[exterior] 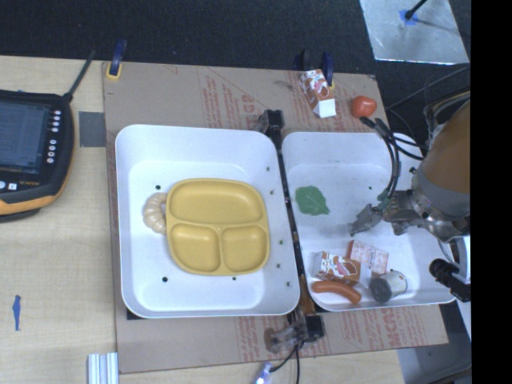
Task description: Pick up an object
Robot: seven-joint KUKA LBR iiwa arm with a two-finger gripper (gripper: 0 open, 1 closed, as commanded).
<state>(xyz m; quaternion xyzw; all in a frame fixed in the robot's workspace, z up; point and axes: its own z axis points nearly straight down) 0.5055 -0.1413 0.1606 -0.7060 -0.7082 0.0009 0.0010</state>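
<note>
Just below the jaws (362, 224) lies a carton (368, 257).

A divided tray (216, 224) lies in the left bin (132, 214).

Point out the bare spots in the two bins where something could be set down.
Right bin: bare along the far wall, above the green piece. Its near edge is crowded with cartons, a sausage and a can. Left bin: margins around the yellow tray.
</note>
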